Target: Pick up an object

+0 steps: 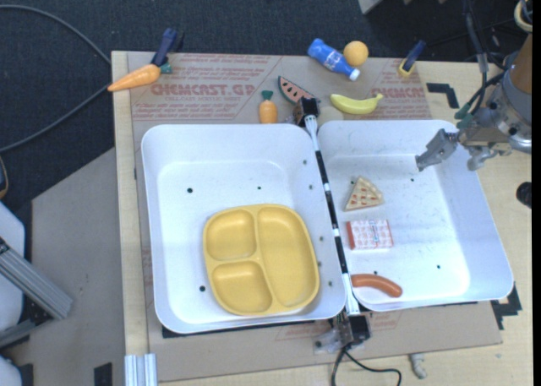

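Your arm is cut off at the right edge, so you see little beyond the gripper (439, 152), hanging over the upper right corner of the right bin (473, 232); whether it is open you cannot tell, and nothing shows in it. In that bin, well left of the gripper, lie a pizza slice (363, 194) with its tip pointing up-left, a small red-and-white packet (370, 234) whose print is too small to read, and a sausage (376, 285) lying almost left to right. A yellow tray (260, 258) sits in the left bin (169, 207).
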`<state>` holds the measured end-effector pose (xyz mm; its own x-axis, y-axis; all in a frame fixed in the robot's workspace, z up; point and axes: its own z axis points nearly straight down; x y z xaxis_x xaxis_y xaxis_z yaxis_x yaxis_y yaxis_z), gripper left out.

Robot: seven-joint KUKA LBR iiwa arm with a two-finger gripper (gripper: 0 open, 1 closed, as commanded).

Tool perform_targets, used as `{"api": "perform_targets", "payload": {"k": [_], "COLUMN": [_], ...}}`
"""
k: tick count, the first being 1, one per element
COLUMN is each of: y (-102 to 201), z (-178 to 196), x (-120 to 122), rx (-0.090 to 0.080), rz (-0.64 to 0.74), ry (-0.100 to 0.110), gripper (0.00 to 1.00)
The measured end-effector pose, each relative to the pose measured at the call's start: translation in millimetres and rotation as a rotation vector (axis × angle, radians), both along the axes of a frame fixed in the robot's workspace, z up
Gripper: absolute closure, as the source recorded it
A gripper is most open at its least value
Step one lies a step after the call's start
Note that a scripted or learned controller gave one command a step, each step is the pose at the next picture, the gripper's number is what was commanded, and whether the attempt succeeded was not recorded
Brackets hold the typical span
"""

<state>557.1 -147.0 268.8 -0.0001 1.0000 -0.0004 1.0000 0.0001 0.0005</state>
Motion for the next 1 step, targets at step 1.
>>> {"api": "perform_targets", "payload": {"k": [1], "y": [42.0], "z": [-141.9], "x": [18.1], "rx": [0.001], "rz": [0.0], "ry": [0.003], "gripper": [0.0]}}
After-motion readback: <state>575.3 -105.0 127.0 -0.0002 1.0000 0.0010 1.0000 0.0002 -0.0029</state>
